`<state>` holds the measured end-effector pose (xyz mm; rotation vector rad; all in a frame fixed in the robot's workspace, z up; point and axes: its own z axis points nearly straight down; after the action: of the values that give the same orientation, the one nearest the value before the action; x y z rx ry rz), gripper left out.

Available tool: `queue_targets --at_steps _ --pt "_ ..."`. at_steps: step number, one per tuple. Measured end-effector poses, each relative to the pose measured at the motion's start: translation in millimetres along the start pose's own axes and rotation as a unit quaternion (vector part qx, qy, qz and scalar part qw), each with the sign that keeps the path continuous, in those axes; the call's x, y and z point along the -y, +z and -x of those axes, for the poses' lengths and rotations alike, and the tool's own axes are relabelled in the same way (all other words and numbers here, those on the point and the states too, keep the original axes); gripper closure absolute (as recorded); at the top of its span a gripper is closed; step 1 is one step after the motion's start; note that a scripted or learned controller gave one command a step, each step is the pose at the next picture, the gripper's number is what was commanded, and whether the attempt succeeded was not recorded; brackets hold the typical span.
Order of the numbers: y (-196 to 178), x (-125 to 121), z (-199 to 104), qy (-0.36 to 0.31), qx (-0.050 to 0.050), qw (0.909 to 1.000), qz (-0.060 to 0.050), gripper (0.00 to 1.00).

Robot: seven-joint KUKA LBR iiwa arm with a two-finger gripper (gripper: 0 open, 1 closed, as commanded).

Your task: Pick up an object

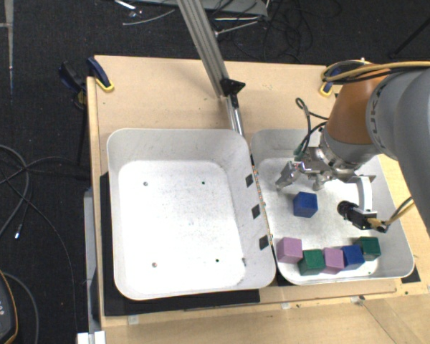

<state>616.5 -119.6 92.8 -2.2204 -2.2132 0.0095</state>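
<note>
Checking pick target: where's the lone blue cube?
In the right bin, the blue cube sits mid-floor, just below the gripper, apart from the block row along the near wall.

The left bin (179, 213) is taken as the landmark. It is carried by a tan surface (165, 84), which extends beyond its far edge. A blue and yellow clamp (93, 74) is seen at the surface's corner, up and left of the bin. A grey metal pole (204, 38) slants above its far right corner. Black cables (14, 192) are spread over dark floor to its left.
</note>
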Motion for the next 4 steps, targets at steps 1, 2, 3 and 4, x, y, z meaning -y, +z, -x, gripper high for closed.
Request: queue_targets --at_steps 1,2,3,4 --pt "-2.0 33.6 -19.1 -0.001 0.0 1.0 0.003 0.0" --pt "-2.0 57.9 -17.0 -0.001 0.0 1.0 0.004 0.0" --pt "-13.2 72.2 -8.3 -0.001 0.0 1.0 0.004 0.0" --pt "-22.6 71.2 -8.8 -0.001 0.0 1.0 0.005 1.0"
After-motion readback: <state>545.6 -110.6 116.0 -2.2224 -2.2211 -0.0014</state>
